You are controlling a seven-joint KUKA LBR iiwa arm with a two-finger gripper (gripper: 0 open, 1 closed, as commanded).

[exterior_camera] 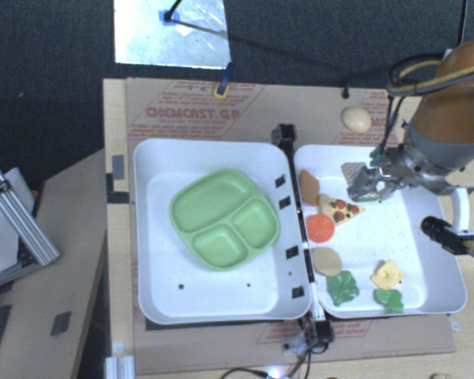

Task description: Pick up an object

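The tabletop (182, 105) carries two shallow white bins side by side. The left bin (154, 290) holds a green divided plate (223, 218) near its middle, with bare floor all round it up to the walls.

The right bin (434, 279) holds small toy foods crowded toward its left wall and front edge: a brown bread piece (309, 186), a pizza slice (339, 208), a red tomato slice (320, 228), a tan round piece (326, 260), a green leafy piece (342, 288), a yellow cheese piece (387, 275) and a small green piece (389, 298). The middle and right of this bin's floor lie open.

The end effector (363, 185) hangs over the back part of the right bin, just above and right of the pizza slice, near the bread. I cannot tell whether it is open or closed, and nothing is seen in its grip.

A pale egg (356, 119) rests on the tabletop behind the right bin.
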